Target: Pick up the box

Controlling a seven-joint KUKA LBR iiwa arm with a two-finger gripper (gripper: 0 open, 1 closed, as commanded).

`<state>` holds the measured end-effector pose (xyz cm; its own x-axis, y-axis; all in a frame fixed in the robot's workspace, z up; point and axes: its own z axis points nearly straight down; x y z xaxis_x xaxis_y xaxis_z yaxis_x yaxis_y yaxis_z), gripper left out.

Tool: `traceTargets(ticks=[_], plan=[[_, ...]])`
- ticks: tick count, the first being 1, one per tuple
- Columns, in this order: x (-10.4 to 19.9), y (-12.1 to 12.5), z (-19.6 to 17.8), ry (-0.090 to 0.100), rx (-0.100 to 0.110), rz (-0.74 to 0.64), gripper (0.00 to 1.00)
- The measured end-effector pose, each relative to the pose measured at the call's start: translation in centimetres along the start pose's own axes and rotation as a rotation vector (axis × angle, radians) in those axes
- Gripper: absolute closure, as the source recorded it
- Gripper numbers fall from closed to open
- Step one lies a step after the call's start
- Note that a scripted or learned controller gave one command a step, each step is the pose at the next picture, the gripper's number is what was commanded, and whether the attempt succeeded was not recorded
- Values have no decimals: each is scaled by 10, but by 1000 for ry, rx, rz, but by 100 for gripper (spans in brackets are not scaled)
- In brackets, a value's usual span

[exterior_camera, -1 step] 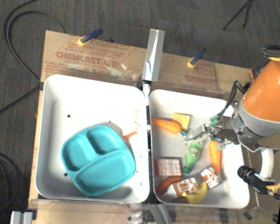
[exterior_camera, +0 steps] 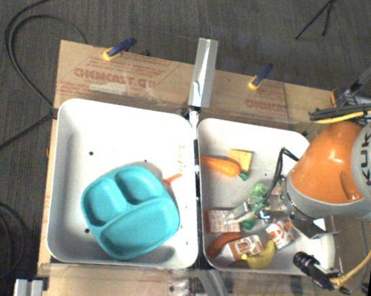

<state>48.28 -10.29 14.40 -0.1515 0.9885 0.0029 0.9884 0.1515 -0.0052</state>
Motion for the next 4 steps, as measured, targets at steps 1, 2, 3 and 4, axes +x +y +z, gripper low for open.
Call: traceTargets(ticks=[1, 2, 3, 4], plan=[[3, 4, 55, -5, -9, -402, 0], [-7, 4, 55, -10, -13, -649, 0], [0, 7, 54, -20, -14, -1045, 0], [0, 8, 44, -18, -17, -1043, 100]])
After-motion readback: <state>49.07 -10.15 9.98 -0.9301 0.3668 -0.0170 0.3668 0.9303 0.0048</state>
